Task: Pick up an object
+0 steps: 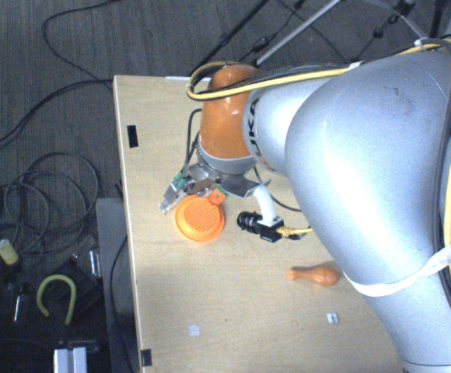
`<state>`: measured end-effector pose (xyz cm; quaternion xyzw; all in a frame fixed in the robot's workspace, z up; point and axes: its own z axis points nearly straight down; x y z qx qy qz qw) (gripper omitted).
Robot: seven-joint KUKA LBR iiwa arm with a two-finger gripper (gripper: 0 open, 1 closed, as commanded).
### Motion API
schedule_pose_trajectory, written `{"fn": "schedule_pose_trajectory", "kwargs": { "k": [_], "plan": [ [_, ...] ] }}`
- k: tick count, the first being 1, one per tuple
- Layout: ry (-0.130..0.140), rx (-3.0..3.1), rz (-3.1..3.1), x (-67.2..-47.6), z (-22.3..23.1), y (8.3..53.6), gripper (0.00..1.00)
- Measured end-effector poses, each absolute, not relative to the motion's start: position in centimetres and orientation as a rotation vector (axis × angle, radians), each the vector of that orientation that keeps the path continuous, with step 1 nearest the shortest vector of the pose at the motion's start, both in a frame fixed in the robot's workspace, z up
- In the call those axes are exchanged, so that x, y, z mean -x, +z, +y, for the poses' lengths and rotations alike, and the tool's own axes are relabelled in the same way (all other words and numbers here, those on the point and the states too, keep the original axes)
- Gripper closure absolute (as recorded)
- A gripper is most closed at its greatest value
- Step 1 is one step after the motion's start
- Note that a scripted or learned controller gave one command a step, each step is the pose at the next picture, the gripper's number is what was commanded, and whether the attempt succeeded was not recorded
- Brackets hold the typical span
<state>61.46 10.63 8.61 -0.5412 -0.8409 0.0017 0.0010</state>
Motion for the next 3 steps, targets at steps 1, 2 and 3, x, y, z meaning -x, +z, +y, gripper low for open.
{"fn": "schedule_pose_trajectory", "kwargs": {
  "k": [1,2,3],
  "plan": [
    [0.004,1.697,-2.636,-61.4,10.7,9.4,1.00],
    [0.006,2.077,-2.360,-63.2,11.5,30.5,1.00],
    [0.006,2.473,-1.941,-62.7,3.0,41.4,1.00]
  ]
}}
